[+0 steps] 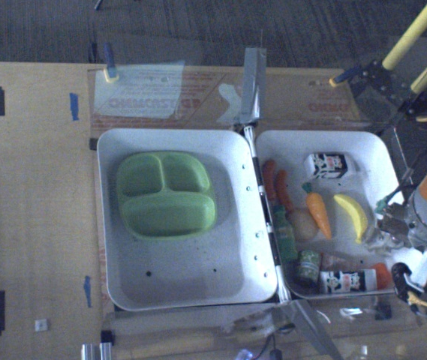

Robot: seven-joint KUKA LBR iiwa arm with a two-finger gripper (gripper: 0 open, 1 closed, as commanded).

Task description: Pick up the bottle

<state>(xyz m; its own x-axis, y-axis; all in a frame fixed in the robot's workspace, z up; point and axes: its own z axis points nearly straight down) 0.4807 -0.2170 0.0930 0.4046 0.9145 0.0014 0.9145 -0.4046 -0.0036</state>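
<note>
Along front wall, bottle point(350, 280) (cap rightward)

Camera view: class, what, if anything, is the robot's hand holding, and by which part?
It cannot be told. The hand sits at the right bin's right rim, apart from the bottle.

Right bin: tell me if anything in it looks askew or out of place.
Nothing is spilled or broken. The bottle lies on its side along the right bin's near wall, beside a small green can. The green plate sits alone in the left bin.
</note>
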